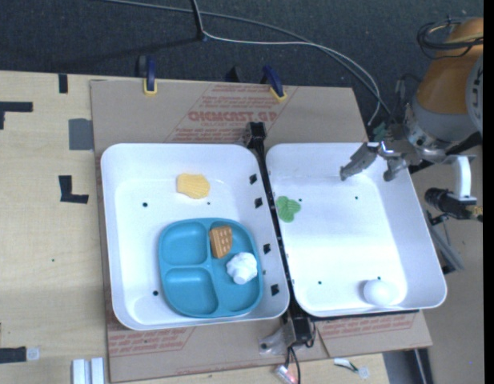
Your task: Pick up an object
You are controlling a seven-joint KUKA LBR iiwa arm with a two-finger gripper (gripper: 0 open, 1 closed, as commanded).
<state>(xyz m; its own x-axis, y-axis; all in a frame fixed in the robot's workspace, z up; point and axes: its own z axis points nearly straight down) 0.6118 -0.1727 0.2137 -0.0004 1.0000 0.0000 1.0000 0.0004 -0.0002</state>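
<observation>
landmark: the divider (267, 206) between the two bins. left of it, left bin (118, 214) carries a yellow piece (193, 186) near its back and a blue tray (186, 274) with a brown waffle piece (221, 241) and a white lump (242, 268) in its divider-side compartments. just right of the divider, a green piece (288, 208) lies on the right bin (343, 238) floor; a white ball (381, 292) sits well right of the divider, at the front corner. gripper (373, 165) hangs over the back right of that bin, fingers spread, nothing between them (released). step: approach, no target reached yet. next move, likely: travel toward the green piece or ball, descend, close.
</observation>
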